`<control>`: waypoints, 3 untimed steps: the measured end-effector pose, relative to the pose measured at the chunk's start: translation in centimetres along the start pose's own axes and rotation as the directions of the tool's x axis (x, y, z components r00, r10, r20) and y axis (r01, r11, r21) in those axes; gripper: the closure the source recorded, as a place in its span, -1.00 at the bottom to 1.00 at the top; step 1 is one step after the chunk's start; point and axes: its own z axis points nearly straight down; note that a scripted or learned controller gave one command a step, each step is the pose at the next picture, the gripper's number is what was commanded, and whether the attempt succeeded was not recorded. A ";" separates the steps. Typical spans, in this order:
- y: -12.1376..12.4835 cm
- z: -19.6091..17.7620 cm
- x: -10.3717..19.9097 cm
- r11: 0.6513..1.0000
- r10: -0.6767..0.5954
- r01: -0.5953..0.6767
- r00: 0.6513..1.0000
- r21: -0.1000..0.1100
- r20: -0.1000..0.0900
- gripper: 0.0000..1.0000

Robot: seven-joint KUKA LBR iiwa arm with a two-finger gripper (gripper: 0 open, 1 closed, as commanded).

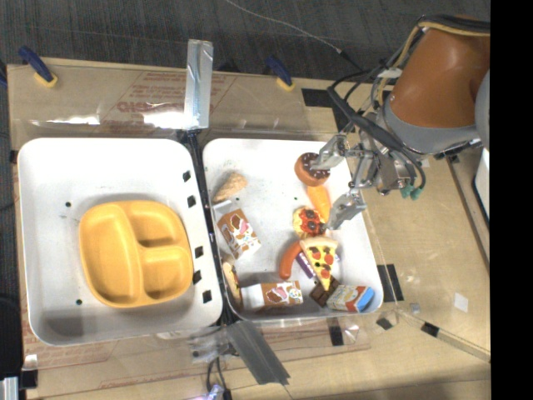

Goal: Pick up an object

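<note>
Over the right bin [250, 152], we see the pincer [337, 182] spread apart above the carrot [319, 198], gripping nothing.

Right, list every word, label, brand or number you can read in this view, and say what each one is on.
No text here can be read for certain.
Red print on the cardboard behind the bins: too faint and blurred.
Small carton in the right bin: printed pictures, wording too small.
Flat packet by the front wall: print too small.
Box in the front corner: no legible label.
</note>
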 end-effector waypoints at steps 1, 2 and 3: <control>-3.9 15.8 5.5 0.996 -0.084 0.084 0.996 -0.006 -0.008 -1.00; -4.8 18.5 5.1 0.995 -0.104 0.104 0.994 0.010 0.030 -1.00; -1.5 19.3 6.2 0.991 -0.132 0.132 0.991 0.000 0.007 -1.00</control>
